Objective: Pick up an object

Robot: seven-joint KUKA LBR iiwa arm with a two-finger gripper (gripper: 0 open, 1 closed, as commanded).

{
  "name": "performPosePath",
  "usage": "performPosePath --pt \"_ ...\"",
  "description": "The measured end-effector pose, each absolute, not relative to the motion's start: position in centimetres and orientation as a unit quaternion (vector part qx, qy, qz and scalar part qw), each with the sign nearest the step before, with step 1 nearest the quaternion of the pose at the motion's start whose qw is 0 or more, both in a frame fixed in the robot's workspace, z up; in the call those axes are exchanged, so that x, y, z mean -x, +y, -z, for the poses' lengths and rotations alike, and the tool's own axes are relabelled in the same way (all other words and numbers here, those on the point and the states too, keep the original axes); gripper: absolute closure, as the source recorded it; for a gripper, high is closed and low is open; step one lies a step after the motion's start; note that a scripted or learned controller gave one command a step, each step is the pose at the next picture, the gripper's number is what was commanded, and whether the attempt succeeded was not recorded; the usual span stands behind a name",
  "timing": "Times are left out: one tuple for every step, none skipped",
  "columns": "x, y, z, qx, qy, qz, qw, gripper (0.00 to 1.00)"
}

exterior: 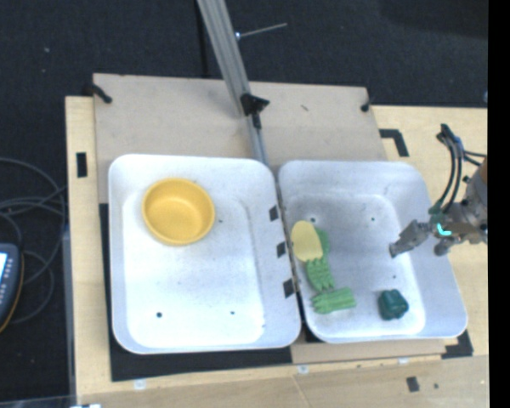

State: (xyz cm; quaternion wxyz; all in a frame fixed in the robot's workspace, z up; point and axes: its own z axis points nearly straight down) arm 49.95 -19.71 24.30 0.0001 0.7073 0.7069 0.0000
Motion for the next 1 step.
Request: performPosePath --pt "-49.95 -19.71 -24.3 -0.707 0.707 0.0 0.0 0.0"
